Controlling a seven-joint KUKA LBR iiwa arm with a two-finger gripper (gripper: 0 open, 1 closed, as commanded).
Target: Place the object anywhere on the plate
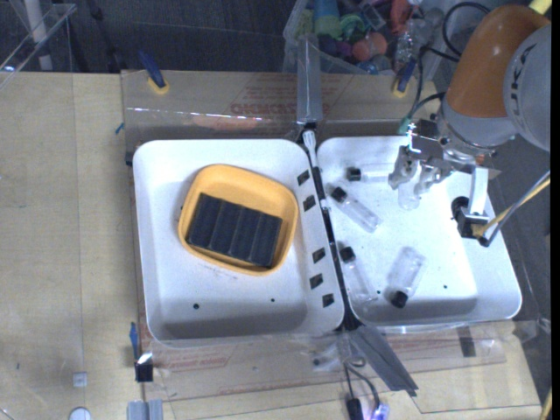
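A yellow plate [238,218] lies in the left bin [157,234], and a black ribbed slab [236,230] rests flat on it. My gripper [414,180] hangs over the back of the right bin [490,278]. It is open, with its two fingers [400,171] apart and pointing down. A small clear bottle [409,198] lies just under the fingertips, and nothing shows clamped between them. More clear bottles with black caps lie in the right bin: one at the back left [363,174], one below it [354,208], one near the front [403,274].
A divider wall [319,226] with black tabs separates the two bins; another clear bottle [352,274] lies against it. A box of coloured toys [363,11] stands behind the bins. The arm's orange band [490,59] and cables sit at the right.
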